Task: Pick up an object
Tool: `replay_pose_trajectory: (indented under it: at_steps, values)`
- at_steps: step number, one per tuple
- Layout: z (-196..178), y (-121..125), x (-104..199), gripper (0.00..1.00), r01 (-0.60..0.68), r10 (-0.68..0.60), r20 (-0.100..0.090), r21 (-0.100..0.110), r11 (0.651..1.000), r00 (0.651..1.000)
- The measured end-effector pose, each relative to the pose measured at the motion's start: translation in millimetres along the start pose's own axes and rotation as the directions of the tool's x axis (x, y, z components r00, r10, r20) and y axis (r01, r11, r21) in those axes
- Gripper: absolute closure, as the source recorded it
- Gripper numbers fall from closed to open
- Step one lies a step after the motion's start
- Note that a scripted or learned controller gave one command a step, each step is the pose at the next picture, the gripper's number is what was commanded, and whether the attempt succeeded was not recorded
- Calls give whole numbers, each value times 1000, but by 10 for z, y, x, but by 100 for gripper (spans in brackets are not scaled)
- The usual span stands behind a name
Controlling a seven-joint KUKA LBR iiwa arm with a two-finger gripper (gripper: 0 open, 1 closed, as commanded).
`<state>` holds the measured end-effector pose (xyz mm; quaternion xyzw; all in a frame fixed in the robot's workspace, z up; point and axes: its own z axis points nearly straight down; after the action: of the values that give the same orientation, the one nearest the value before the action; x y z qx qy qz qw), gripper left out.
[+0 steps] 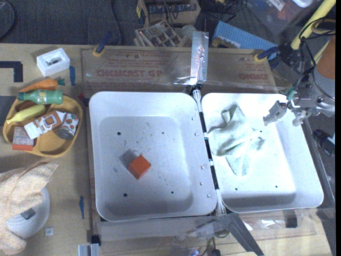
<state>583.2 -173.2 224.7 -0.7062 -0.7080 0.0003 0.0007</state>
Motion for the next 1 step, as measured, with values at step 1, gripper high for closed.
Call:
replay_pose_trajectory:
  at_steps: [1]
  values:
    - [1173,-297,572,0,-134,134,1,-1,991,991]
